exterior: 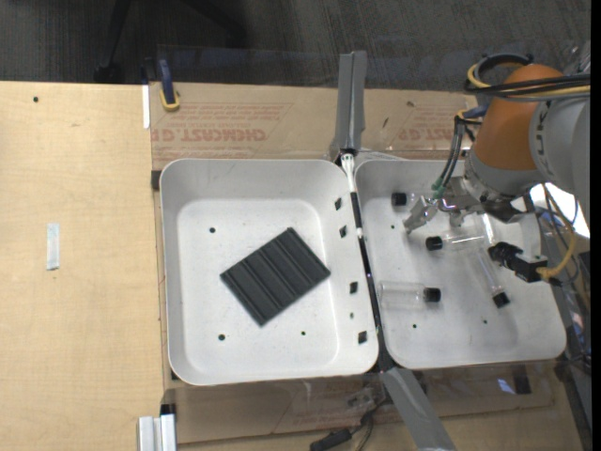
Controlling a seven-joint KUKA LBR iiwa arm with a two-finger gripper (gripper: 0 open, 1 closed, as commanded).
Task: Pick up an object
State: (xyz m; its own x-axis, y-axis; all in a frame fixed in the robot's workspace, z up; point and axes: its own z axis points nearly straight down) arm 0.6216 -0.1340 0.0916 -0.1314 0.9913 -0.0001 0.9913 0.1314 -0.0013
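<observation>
I am reaching in from the right, and my gripper (439,207) is hanging over the back part of the right bin (470,350). I cannot tell how it is set, because it is too small and blurred here. Several clear tubes with black caps are lying in this bin: one tube (408,295) is resting near the front, another (458,242) is lying just below my gripper, and a third (490,278) is lying more to the right. In the left bin (188,346) a dark ribbed pad (275,275) is lying flat, turned at an angle.
</observation>
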